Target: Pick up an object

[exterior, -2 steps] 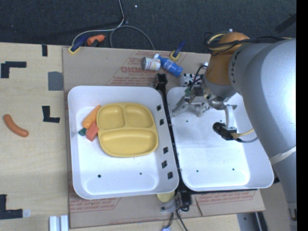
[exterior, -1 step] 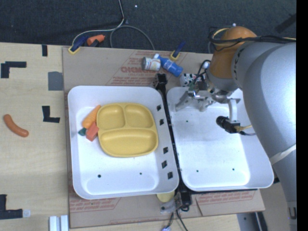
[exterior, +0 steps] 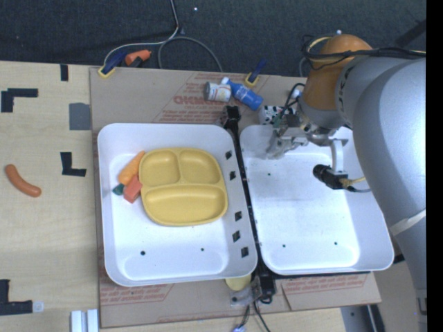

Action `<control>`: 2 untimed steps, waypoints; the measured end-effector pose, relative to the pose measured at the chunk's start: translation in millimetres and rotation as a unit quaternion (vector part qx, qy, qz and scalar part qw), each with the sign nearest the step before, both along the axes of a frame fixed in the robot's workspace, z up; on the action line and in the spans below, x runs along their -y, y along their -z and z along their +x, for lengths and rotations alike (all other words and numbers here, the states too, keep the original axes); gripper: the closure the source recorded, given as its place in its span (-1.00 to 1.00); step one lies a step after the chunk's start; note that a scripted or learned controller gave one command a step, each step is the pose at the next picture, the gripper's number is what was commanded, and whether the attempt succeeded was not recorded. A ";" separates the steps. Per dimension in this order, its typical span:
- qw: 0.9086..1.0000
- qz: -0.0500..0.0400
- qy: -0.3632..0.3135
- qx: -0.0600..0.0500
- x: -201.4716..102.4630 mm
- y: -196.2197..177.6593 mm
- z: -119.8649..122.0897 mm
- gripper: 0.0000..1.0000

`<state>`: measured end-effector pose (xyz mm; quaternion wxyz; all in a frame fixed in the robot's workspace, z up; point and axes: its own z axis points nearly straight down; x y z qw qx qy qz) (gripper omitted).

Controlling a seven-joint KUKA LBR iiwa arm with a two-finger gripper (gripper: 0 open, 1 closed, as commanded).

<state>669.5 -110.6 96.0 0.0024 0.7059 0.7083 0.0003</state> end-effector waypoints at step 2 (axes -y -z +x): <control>1.000 0.000 0.003 -0.001 -44.3 -113.7 -1.2 1.00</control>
